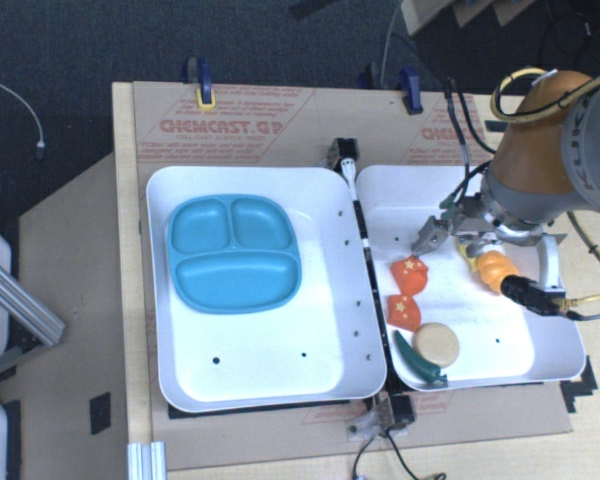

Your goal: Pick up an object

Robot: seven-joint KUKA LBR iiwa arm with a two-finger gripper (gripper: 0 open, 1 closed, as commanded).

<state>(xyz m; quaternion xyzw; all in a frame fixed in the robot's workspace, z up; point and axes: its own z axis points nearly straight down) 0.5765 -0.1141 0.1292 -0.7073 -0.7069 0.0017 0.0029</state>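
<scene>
Several small things lie close to the tool (432,234), which hangs low in the right bin (380,193) with nothing between its fingers; I cannot tell how far apart they are. Just below it sit two red strawberry pieces (408,276), the likeliest pick. An orange fruit (493,268) lies beside the wrist, and further down a beige disc (436,343) rests on a teal utensil (418,361). My judgement: the approach step, calling next for a short drop onto the upper strawberry. Beyond the dividing rims (363,258), the left bin holds a blue divided plate (235,253) with open floor around it.
</scene>
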